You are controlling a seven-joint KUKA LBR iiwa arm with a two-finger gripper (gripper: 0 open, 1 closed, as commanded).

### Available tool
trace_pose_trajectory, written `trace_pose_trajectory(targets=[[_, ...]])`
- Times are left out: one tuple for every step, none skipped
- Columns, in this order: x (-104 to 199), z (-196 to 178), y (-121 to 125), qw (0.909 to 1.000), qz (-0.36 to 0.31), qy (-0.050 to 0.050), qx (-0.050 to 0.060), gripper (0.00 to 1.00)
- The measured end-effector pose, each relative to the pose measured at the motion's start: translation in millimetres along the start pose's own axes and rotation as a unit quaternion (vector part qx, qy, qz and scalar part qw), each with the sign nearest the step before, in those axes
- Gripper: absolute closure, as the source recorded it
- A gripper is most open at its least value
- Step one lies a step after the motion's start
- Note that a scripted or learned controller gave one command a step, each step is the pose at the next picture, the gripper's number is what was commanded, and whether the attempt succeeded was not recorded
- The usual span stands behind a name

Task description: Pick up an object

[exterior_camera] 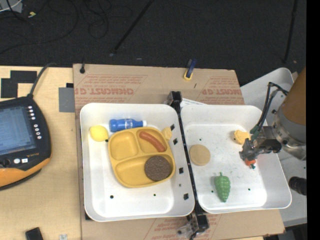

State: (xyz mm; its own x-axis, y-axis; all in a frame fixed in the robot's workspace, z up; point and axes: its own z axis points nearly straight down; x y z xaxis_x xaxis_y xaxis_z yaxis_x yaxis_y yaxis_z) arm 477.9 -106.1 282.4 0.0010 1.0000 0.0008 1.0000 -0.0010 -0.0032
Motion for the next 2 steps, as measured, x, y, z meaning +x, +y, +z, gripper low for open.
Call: trace_pose_trajectory(targets=[[82, 10, 25, 1.0000, -0.004, 0.001, 0.000, 1.00], [136, -14, 14, 1.0000, -0.003, 0.001, -0.001, 1.00]])
